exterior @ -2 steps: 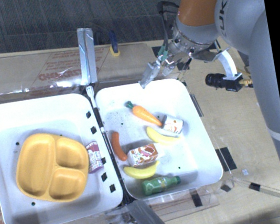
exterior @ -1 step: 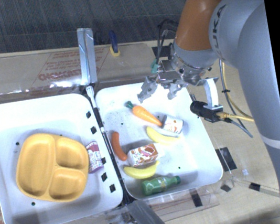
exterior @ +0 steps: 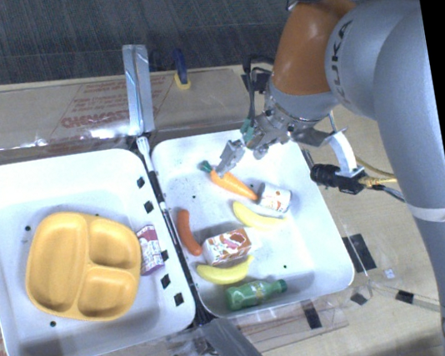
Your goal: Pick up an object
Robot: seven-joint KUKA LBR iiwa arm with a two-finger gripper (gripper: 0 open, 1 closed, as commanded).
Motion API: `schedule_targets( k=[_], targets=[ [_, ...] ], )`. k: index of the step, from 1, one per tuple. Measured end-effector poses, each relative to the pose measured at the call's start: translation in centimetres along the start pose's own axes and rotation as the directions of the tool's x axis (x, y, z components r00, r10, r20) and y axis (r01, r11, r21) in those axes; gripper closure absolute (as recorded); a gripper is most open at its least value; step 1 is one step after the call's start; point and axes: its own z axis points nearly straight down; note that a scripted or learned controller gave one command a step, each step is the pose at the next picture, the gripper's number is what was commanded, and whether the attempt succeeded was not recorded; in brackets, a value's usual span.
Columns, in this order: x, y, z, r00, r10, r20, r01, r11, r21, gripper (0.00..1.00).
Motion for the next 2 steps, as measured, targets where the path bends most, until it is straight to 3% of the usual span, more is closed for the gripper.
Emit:
schedule_targets(
  k=[1, 2],
  targets=[
    [-2.62, -0.36, 10.64, 0.994, 0.111, 0.002, -0.111, 0.994, -0.004, 0.0],
    [-2.79, 0.05, 10.25, 0.981, -0.192, 0.003, 0.192, 0.981, -0.003, 0.0]
  ],
)
